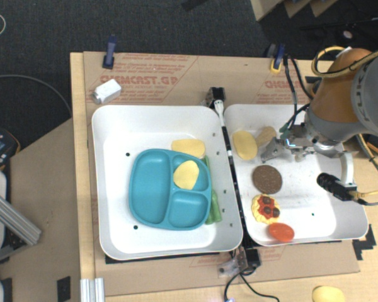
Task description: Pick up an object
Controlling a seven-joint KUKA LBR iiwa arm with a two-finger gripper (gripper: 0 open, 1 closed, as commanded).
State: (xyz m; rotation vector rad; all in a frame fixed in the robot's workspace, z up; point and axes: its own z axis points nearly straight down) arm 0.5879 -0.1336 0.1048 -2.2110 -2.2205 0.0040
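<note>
We saw the bench (151, 74) carrying two shallow white bins side by side, the left bin (113, 168) and the right bin (340, 219). The arm (346, 99) reached in from three o'clock, and its claw (278, 145) sat low over the upper part of the right bin, at about eleven o'clock in that bin. We could not tell whether the claw was apart or together, because the wrist hid most of it.

Just beside the claw, toward nine o'clock, lay a tan piece (265, 134), and next to that a pale yellow oval piece (244, 145). We could not tell whether the claw touched either. Below them, toward six o'clock, sat a brown round disc (266, 178), then a small pizza slice toy (264, 207), then a red-orange piece (281, 232) near the bin's lower rim.

In the left bin a teal divided plate (154, 190) lay with a yellow piece (186, 175) in its upper right compartment. Another yellow piece (189, 148) rested at the plate's twelve o'clock edge, and a green strip (213, 207) lay along its three o'clock side.
</note>
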